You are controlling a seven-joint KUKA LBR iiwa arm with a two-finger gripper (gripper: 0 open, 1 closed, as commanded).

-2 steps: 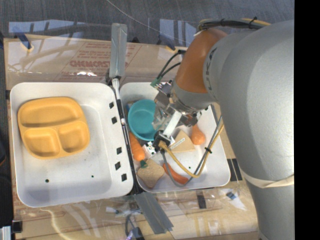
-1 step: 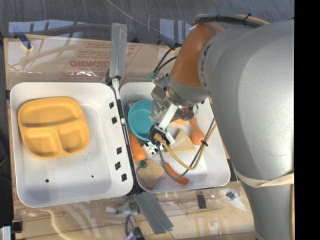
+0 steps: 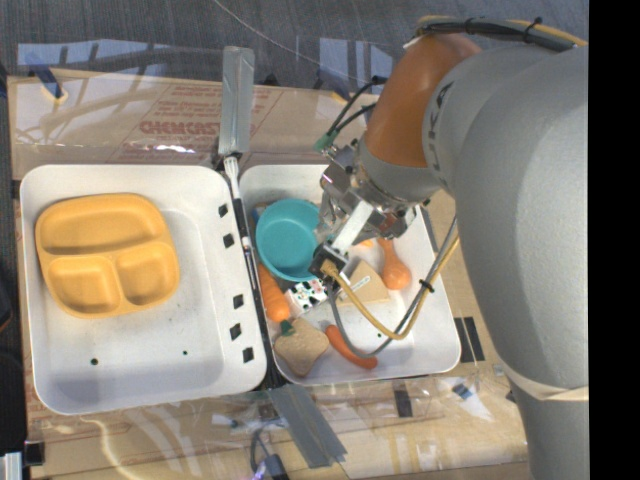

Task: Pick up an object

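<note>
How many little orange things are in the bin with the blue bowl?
3 orange pieces: one along the bin's left wall below the bowl, one near its front wall, one on the right beside the arm. The arm may hide more.
</note>
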